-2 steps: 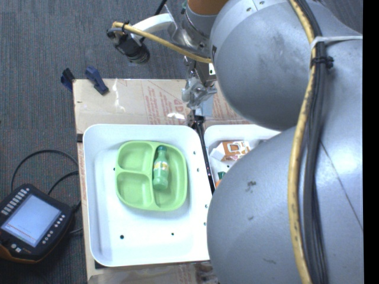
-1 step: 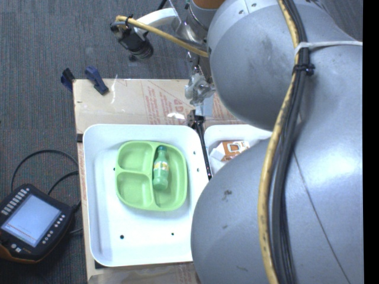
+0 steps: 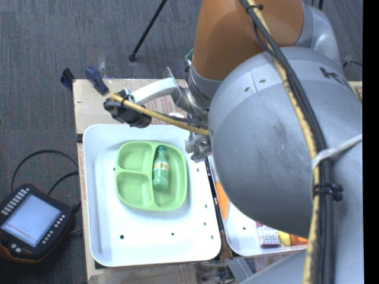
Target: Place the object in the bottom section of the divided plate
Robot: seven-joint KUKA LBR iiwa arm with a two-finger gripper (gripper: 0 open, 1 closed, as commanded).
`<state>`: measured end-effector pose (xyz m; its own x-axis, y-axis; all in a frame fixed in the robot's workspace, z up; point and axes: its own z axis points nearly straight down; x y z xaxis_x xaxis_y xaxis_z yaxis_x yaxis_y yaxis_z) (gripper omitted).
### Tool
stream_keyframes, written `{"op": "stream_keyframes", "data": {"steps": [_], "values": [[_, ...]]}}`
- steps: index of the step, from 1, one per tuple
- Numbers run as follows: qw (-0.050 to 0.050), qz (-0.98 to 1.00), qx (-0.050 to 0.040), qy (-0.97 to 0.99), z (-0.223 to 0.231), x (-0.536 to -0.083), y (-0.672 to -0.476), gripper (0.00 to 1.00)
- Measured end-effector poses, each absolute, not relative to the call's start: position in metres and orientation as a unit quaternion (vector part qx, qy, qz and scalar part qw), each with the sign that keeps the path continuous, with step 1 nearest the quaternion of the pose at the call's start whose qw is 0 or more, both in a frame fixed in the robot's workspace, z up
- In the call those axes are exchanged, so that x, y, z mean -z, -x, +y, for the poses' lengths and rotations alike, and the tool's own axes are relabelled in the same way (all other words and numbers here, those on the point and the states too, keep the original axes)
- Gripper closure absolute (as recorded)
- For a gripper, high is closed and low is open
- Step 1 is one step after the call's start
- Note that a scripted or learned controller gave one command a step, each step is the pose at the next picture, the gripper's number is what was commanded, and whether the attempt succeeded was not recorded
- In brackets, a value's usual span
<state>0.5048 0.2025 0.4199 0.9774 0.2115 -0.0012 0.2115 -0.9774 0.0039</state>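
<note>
A light green divided plate [image 3: 133,188] lies in the left white bin [image 3: 148,244]. A small green bottle [image 3: 160,169] with a yellow-green label lies in the plate's long right-hand section, its cap pointing to the far side. The two smaller sections on the plate's left hold nothing. My gripper [image 3: 198,145] shows as grey metal parts just past the plate's upper right corner, above the bin's right rim, and most of it is hidden under the big grey arm. Nothing shows held in it.
The arm's grey body and orange band [image 3: 249,28] cover most of the right bin [image 3: 240,238], where an orange item [image 3: 220,199] and a small pink-and-white box [image 3: 268,236] peek out. A black-tipped white bracket [image 3: 133,108] hangs over the left bin's far edge. A teach pendant [image 3: 32,220] lies on the floor at left.
</note>
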Motion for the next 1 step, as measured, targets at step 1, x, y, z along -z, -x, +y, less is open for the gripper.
{"op": "stream_keyframes", "data": {"steps": [1], "values": [[0.002, 0.099, 0.001, -0.995, 0.139, -0.4093, -0.4763, 1.0]]}}
